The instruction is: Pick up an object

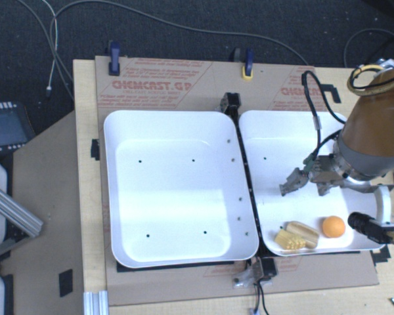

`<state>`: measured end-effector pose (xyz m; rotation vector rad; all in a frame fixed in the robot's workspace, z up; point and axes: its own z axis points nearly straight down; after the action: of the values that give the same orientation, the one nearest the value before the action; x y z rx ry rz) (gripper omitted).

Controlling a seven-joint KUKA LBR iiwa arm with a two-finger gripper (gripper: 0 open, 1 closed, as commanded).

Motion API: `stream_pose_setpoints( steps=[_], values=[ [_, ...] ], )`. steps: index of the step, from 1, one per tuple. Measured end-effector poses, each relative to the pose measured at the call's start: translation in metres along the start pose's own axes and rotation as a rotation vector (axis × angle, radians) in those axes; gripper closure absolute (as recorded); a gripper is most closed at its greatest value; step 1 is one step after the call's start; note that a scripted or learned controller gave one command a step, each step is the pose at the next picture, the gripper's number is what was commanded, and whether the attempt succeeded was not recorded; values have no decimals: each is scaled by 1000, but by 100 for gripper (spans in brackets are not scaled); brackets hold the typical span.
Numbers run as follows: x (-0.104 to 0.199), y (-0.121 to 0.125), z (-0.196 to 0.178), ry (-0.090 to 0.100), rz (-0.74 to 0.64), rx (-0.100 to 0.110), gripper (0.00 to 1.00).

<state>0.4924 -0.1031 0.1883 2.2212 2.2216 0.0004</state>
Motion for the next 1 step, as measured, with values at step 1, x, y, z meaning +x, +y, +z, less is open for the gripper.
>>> stream_pose_setpoints(
  steps=[1],
  values=[
    [0, 0, -11, 0, 0, -1, 100]
  ],
)
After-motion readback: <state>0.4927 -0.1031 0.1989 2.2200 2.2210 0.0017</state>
